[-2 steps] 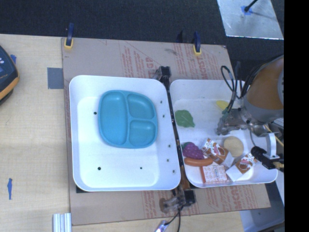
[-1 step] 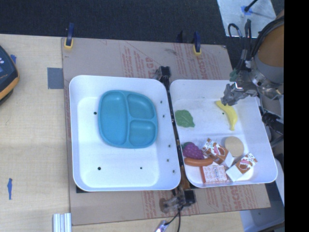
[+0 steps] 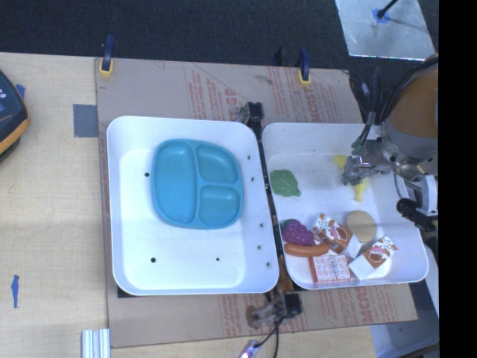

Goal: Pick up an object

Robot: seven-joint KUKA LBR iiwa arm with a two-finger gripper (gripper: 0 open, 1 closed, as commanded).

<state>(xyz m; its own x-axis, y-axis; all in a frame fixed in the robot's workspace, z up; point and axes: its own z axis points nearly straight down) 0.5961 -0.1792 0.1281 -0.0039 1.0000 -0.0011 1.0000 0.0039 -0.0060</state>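
Note:
My gripper hangs low over the back right part of the right bin, directly over a small yellow object that pokes out beneath it. Whether the fingers grip it is hidden by the wrist. In the same bin lie a green leaf-shaped toy, a purple grape bunch, an orange sausage, a tan round piece, and several red-and-white packets.
The left bin holds a blue divided plate. Clamps sit on the divider between the bins, at the back and at the front. The arm's grey and orange body fills the right edge.

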